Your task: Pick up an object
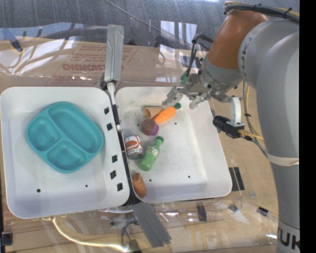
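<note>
In the right bin (200,157) lie an orange carrot (166,115), a tan cone (149,110), a purple round piece (150,126), a small can (133,146), a green bottle (150,154) and a brown piece (139,184). My gripper (182,100) hangs over the bin's far side, just above the carrot's green-topped end. Its two fingers stand apart, one on the left (171,95) and one on the right (194,101). Nothing sits between them.
The left bin (20,194) holds a teal divided plate (65,136). A ridge with black clips (115,136) separates the bins. The arm's grey body and cables (237,125) overhang the right bin's right side. Cardboard under clear plastic (68,62) lies behind.
</note>
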You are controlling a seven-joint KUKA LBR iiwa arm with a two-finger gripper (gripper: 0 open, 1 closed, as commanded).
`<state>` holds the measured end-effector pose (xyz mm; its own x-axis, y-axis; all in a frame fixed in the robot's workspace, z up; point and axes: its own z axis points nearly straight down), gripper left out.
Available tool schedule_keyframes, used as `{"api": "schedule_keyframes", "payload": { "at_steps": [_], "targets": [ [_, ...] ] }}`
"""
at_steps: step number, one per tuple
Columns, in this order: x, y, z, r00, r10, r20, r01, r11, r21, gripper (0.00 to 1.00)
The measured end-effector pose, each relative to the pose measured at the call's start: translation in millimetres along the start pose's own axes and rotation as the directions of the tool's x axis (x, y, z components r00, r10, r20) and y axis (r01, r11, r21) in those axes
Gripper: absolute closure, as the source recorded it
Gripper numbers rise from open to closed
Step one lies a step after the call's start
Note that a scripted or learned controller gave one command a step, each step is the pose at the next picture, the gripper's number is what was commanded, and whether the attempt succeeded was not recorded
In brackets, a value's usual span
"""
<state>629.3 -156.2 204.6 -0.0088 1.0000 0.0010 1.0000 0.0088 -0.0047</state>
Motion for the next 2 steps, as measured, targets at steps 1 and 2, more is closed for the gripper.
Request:
{"api": "schedule_keyframes", "payload": {
  "at_steps": [1, 2],
  "targets": [
    [-30.1, -39.4, 107.5, 0.99, 0.138, 0.0, -0.138, 0.99, 0.007, 0.0],
    [30.3, -20.3, 113.6, 0.938, 0.346, -0.001, -0.346, 0.938, 0.0, 0.0]
  ]
}}
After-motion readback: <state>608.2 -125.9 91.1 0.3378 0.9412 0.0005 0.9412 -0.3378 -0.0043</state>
